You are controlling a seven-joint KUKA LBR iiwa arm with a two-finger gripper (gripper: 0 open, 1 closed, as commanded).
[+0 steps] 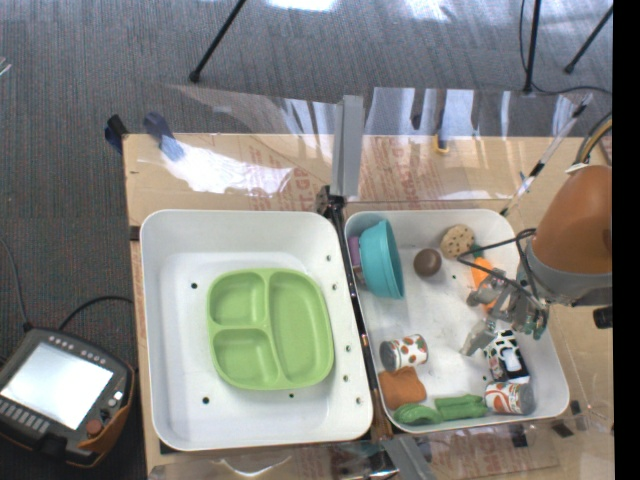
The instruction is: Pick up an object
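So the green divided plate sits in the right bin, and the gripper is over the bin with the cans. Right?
Not quite. The camera view shows the green divided plate in the left bin, not the right one. The gripper is indeed over the right bin with the cans.

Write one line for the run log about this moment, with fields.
gripper: low in right bin | nearest: black-and-white toy | grasp: unconfirmed | green tray: left bin

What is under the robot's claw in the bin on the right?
Under the gripper stands a black-and-white cow-patterned object, with a printed can just beyond it. The claw covers the top of the cow object.
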